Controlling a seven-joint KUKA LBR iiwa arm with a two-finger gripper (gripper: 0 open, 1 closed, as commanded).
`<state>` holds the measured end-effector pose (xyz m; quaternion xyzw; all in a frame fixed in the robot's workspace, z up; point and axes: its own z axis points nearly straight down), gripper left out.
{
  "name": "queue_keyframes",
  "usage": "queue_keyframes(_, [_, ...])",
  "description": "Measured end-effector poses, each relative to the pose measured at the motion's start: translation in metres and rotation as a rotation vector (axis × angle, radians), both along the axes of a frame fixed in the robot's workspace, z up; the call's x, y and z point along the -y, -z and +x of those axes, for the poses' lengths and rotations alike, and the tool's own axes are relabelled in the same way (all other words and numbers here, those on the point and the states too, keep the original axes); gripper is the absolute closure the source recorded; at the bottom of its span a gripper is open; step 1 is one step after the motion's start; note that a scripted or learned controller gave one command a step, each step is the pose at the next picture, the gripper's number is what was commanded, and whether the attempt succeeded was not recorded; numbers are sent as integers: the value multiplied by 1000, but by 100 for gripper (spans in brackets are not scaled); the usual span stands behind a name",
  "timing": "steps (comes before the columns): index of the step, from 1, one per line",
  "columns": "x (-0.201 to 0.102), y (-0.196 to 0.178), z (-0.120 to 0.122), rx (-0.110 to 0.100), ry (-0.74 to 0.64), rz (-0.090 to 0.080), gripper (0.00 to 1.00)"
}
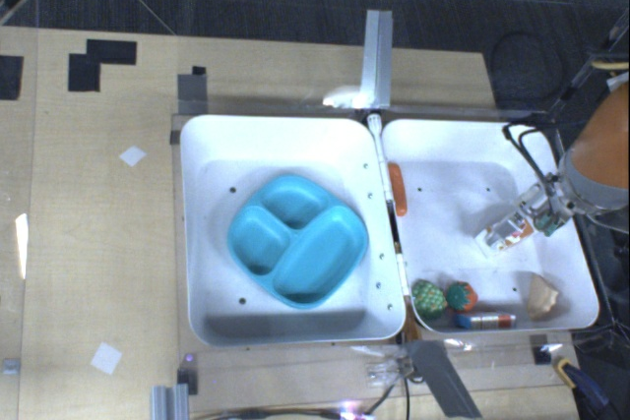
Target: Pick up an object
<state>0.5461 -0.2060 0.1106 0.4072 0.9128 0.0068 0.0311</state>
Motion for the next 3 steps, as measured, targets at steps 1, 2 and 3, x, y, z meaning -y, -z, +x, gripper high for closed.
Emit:
queue_keyframes(1, [-3,-14,3,7,-3,2,100])
queue_keyframes(2, [-3,-14,3,5,-2,2,0])
queue_keyframes(3, [-12,-10,8,-54,35,13,0])
